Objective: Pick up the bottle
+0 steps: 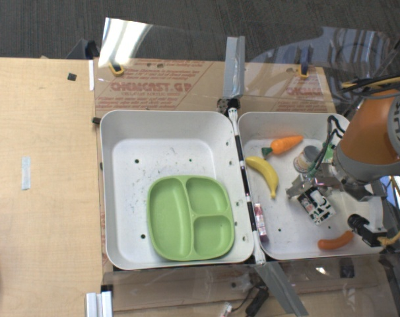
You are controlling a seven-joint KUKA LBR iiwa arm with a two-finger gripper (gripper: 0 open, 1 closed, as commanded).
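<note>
Though seen at a slant from above: a pale wooden bench (41, 177), bearing two shallow white bins side by side. In the left bin (121, 144), a light green divided plastic plate (190, 216). Over the right bin (279, 233), the grey arm with its orange band (371, 137). Near that bin's left wall, a yellow banana (266, 172); just beyond it, an orange carrot (286, 143); by the near right corner, a reddish-orange sausage (335, 242). Small greyish bottle (309, 157) between carrot and gripper (315, 205), close on the gripper's far side, partly hidden by the wrist. Cannot tell how wide the gripper stands.
</note>
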